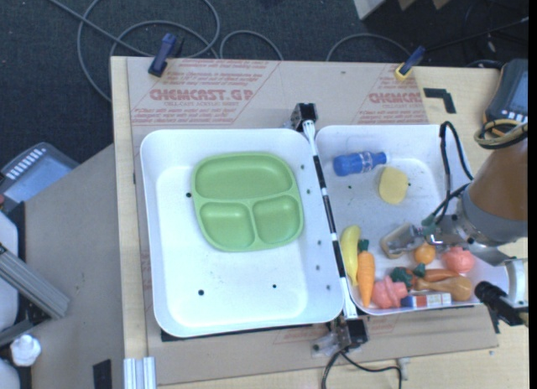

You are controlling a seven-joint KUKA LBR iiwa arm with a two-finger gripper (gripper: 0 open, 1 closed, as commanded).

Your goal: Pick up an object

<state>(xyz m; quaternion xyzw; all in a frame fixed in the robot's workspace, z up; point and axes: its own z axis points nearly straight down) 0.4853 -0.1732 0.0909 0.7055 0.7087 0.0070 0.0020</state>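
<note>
Cardboard-topped table (252, 85), two white bins. Your tool (401, 241) sits low in the right bin (419, 140), lower right of frame; finger state: cannot tell. Orange ball (424, 254) lies just right-below the tip.

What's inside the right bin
Inside the right bin: a blue bottle, a yellow lump, a banana, a carrot and piled toy food. The arm covers the far right corner.

Robot lab: clamped bench (252, 85), loose floor cables (151, 10)
</note>
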